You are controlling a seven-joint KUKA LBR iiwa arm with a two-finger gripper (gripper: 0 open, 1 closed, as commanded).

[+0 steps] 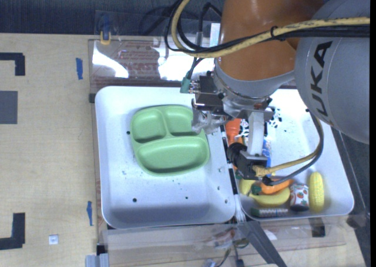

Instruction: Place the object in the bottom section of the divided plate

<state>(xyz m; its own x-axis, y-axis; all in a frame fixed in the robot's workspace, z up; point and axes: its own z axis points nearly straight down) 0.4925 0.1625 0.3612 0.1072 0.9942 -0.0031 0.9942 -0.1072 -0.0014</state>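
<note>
A green divided plate (170,142) lies in the left white bin (117,201). It has two small sections at the far side and one wide bottom section (173,155), which holds nothing. My gripper (204,120) hangs under the orange-banded wrist, at the plate's right edge, over the upper right section. The wrist hides what is at its tip. The right bin (338,201) holds several toy foods: an orange piece (234,130), a carrot (274,188), a banana (269,199), a yellow corn cob (316,191) and a small can (299,197).
The rims of the two bins meet in a ridge (231,192) just right of the plate. The big arm covers the far half of the right bin. A clear plastic sheet (135,60) lies behind the left bin. Pale bench top lies to the left.
</note>
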